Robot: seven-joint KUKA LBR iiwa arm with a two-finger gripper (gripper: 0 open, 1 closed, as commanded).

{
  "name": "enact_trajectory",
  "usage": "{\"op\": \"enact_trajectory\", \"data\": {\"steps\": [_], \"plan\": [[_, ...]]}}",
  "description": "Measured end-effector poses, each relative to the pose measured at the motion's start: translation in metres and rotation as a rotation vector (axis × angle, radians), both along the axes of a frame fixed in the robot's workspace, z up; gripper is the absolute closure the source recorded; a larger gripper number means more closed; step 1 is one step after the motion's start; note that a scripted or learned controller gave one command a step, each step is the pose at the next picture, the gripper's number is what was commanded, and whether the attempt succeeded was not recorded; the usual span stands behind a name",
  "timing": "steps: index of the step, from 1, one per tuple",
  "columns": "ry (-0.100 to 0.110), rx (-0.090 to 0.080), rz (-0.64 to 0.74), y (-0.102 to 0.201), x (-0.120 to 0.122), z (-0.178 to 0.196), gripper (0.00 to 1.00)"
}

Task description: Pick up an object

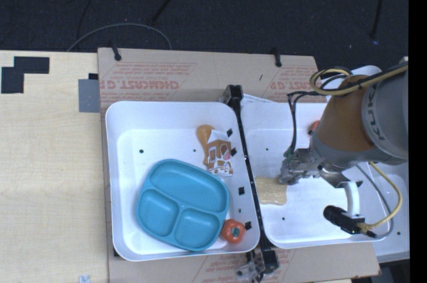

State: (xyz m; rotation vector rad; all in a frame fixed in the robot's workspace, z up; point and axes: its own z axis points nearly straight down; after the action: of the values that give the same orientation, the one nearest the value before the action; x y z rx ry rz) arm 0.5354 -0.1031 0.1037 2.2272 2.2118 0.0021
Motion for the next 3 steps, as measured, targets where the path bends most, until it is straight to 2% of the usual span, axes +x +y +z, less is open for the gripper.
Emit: {"op": "enact_trajectory", "data": {"steps": [3], "plan": [[-0.001,0.000,0.009,0.001,0.008,0.168,1.00]]}}
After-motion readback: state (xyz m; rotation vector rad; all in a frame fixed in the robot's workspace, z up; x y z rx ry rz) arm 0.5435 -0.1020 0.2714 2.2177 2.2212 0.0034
